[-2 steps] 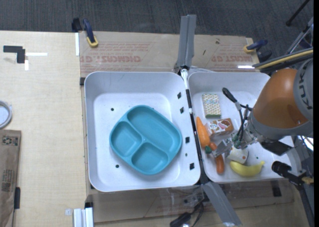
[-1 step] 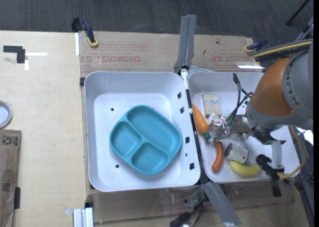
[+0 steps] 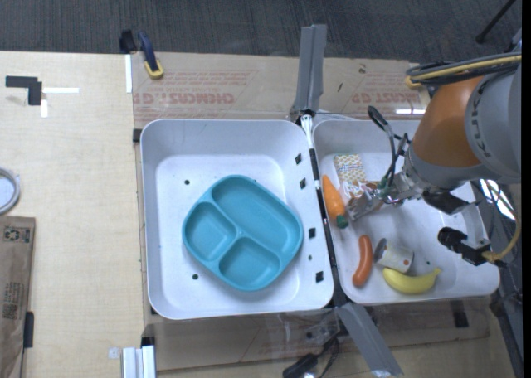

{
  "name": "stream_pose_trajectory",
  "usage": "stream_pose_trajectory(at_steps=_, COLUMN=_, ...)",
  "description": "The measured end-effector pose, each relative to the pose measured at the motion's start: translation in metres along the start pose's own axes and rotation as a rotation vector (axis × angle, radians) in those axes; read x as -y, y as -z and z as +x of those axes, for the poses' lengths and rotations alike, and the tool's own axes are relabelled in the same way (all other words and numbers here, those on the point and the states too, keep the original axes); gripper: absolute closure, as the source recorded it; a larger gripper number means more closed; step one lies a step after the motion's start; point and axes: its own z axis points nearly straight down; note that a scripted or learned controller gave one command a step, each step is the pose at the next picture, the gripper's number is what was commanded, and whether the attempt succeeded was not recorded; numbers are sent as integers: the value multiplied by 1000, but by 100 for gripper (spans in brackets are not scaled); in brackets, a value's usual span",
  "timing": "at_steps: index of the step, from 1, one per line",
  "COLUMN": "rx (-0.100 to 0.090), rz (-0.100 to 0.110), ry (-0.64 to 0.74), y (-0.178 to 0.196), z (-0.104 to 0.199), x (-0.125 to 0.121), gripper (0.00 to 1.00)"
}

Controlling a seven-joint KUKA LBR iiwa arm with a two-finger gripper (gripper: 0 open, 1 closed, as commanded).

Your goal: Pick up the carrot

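Here, in the camera view, two shallow white bins are seen side by side on the counter (image 3: 66, 144). The left bin (image 3: 158, 202) is occupied by a blue divided plate (image 3: 241, 233) lying flat near its middle. The right bin (image 3: 473, 281) holds the carrot (image 3: 333, 198), which is laid along the bin's left wall, its orange body running up and down the picture with the green end toward the bottom. Just to the right of the carrot a small printed packet (image 3: 349, 171) is seen. Lower in the same bin a reddish sausage-shaped item (image 3: 362, 261) is placed, and beside it a yellow banana (image 3: 411, 280) with a small grey and white object (image 3: 397, 259) touching its upper side. The grey arm, with its orange band (image 3: 444, 123), is extended in from the right over the right bin. The jaws (image 3: 365, 205) are lowered just beside the carrot's right side, near its lower end; whether they are spread or pressed together cannot be told, and no contact with the carrot can be made out.
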Motion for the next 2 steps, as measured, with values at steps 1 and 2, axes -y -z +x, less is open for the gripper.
stream_pose_trajectory(at_steps=1, rx=4, rz=6, ry=1, y=6, z=-2, x=2, gripper=100)
stream_pose_trajectory(at_steps=2, rx=-4, rz=1, ry=133, y=176, z=64, x=2, gripper=100)
